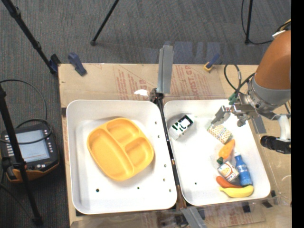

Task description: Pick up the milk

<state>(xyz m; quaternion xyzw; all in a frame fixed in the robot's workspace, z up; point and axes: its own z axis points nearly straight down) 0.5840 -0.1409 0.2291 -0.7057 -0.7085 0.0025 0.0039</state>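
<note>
Lying in right bin [199, 194]: milk [182, 126], label unreadable.

Brown desk [118, 82] with red print lines, seen at a slant from above. Two white bins sit on it side by side, touching along the middle: left bin [76, 175], right bin [199, 194]. Grey upright bar [165, 70] stands at the far edge over the seam. Blue clamp [76, 63] at far left corner, yellow-blue clamp [212, 63] at far right edge.
</note>
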